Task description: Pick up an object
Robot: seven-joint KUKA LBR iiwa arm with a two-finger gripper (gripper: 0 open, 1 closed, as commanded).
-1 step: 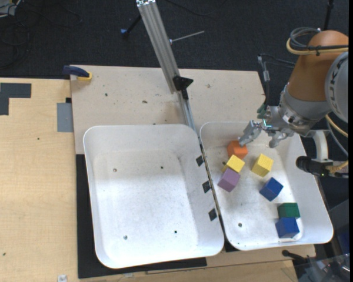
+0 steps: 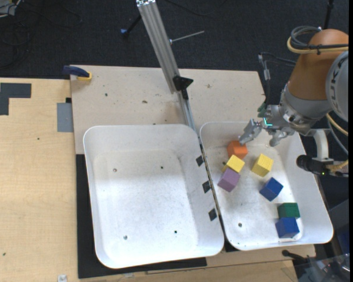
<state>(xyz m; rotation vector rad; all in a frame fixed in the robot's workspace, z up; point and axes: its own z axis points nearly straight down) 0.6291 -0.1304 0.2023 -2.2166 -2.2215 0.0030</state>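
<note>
The gripper (image 2: pixel 263 134) hangs over the upper part of the right bin (image 2: pixel 317 235); its two fingers are spread apart and nothing is between them. Just below its left finger sits an orange block (image 2: pixel 237 149), not gripped; beside it is a yellow block (image 2: pixel 235 164), touching a purple block (image 2: pixel 228 180). A second yellow block (image 2: pixel 262 165) lies to the right — then a blue block (image 2: pixel 271 189); near the bin's lower edge a green block (image 2: pixel 289 209) sits against another blue block (image 2: pixel 287 227). The left bin (image 2: pixel 100 157) lies beside it.
</note>
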